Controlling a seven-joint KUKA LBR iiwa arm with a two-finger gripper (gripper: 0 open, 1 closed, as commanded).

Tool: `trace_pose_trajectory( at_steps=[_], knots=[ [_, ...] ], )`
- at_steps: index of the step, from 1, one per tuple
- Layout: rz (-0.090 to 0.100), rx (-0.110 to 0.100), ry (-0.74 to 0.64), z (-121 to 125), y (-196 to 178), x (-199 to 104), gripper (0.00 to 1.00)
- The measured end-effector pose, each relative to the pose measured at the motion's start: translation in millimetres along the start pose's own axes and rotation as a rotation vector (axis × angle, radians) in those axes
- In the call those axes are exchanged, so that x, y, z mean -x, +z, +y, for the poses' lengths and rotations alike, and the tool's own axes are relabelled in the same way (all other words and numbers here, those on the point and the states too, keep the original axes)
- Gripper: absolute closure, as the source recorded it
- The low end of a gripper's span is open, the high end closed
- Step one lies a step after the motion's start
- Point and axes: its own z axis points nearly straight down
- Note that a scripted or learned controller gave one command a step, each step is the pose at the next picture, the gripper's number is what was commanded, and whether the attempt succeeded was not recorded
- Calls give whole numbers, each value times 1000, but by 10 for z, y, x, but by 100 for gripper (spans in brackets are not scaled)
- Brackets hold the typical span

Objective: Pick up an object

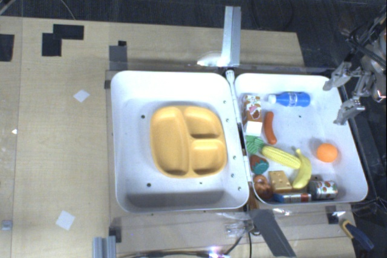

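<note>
The right bin (314, 86) holds many small items. Among them are a blue bottle (290, 99) at the back, a red sausage (269, 127), an orange ball (327, 153), a banana (302, 171), a corn cob (279, 156) and a can (323, 190) at the front. My gripper (338, 98) hangs over the bin's far right edge, to the right of the bottle and behind the orange ball. It is open, with nothing between its fingers.
In the left bin (130, 130) lies a yellow divided plate (187, 140). A metal post (231, 39) stands behind the wall between the bins. Along that wall lie a snack packet (253, 109), a white block (254, 128) and a brown cube (279, 179).
</note>
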Motion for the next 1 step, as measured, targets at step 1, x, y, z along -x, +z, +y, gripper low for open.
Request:
trace_pose_trajectory(
  at_steps=[1],
  knots=[
    [7, 2, 276, -18, 1159, -562, 0]
  ],
)
